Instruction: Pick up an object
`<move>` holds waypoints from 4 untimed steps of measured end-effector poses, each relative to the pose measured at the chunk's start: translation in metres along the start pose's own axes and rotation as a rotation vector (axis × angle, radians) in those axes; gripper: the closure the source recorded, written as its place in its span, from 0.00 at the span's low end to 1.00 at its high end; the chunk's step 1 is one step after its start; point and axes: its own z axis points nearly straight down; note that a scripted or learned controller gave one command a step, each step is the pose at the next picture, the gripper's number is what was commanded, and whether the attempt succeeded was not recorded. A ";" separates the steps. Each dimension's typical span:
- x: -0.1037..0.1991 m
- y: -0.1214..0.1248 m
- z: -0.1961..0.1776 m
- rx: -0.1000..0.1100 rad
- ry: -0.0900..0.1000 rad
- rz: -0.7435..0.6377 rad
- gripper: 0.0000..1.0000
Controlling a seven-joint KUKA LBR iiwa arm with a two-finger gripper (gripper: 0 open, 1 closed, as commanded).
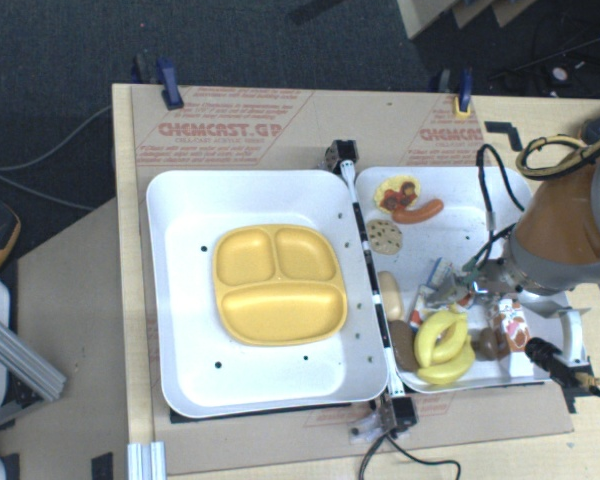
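At the near edge of the bench a black clamp [398, 413] with a trailing cable is seen where the two bins meet. Just behind it, in the near corner of the right bin [470, 190], a bunch of smooth yellow bananas [443, 346] is curled beside a brown oblong piece [401, 346]. A pale roll [389, 295], a speckled round cookie [384, 235], a glossy red sausage [421, 211] and a small red-and-yellow item [397, 192] are ranged toward the far end of that bin. In the left bin [180, 268] a yellow plastic plate [278, 284] with three rounded compartments is set near the middle. On the brown board [280, 128] beneath the bins, red lettering reading "CHEMCAST GP" is printed, repeated at the far right; two blue clamps [168, 84] are fixed at its far edge. The arm [565, 233] is reached in from the right, its orange band above the grey wrist, bent down over the right bin. The gripper [458, 286] is lowered among small cluttered items just behind the bananas; how wide its fingers stand, and whether anything is held, cannot be told.
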 end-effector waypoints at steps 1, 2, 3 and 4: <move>0.041 0.013 -0.004 -0.007 -0.008 -0.006 0.00; 0.042 0.015 -0.016 -0.011 -0.004 -0.004 1.00; 0.042 0.014 -0.015 -0.009 -0.004 -0.004 0.00; 0.043 0.070 -0.001 -0.002 -0.005 -0.007 0.00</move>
